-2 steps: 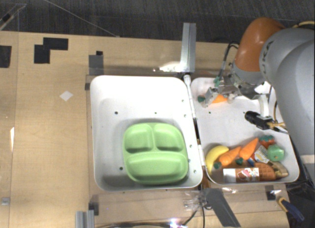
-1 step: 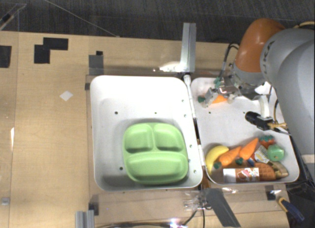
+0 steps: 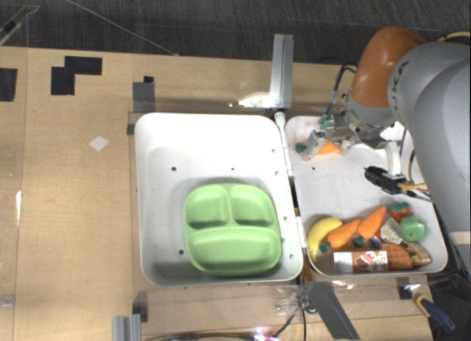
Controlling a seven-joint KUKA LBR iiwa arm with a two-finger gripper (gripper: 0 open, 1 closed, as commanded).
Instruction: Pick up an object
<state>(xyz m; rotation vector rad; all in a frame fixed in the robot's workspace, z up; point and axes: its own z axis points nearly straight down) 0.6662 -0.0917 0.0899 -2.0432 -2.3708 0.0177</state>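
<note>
My gripper (image 3: 321, 139) is low over the far left corner of the right bin (image 3: 335, 177). A small orange piece (image 3: 328, 150) lies right beneath it, partly covered by it, and I cannot tell whether it is held. Just left of that, a tiny green bit (image 3: 300, 146) rests on the bin floor. Along the near edge of this bin lie a yellow banana (image 3: 319, 232), two carrots (image 3: 352, 233), a labelled bottle (image 3: 360, 261) on its side and a green round fruit (image 3: 413, 227).
The left bin (image 3: 169, 163) holds a green divided plate (image 3: 232, 227) in its near half. A metal post (image 3: 282, 71) stands behind the wall between the bins. The arm's grey body (image 3: 441, 126) hangs over the right bin's right side.
</note>
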